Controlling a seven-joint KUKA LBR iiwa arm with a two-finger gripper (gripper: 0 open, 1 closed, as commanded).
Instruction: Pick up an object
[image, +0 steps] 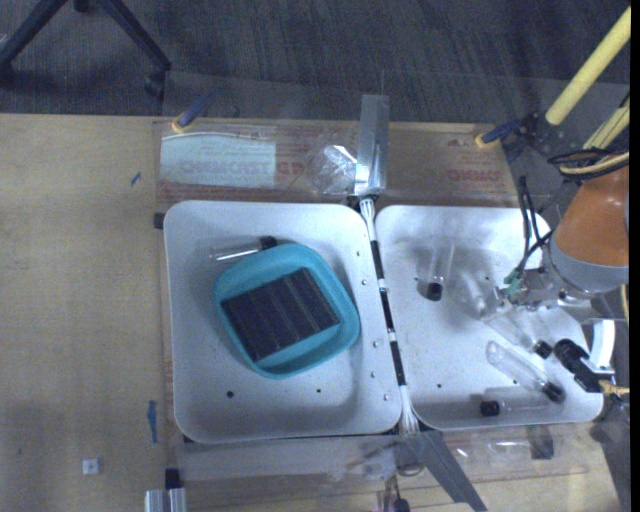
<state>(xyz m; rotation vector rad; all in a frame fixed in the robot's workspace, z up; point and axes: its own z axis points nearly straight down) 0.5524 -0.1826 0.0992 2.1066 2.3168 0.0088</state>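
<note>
The right bin (450, 405) holds several clear plastic tubes with black caps. One tube (433, 272) lies near the bin's middle left, its cap toward the front. Another tube (520, 366) lies slanted at the front right, and a small black cap (489, 407) sits near the front rim. My gripper (517, 298) hangs low over the right side of this bin, just above a clear, blurry piece (490, 300). Whether anything is in its grasp is not visible. The arm's orange band (598, 215) shows at the right edge.
The left bin (190, 400) holds a teal dish (288, 310) with a dark ridged insert, and a clear tube (240, 248) lies behind it. A metal divider (385, 300) runs between the bins. Crumpled clear plastic (335, 166) and a label lie on the board behind.
</note>
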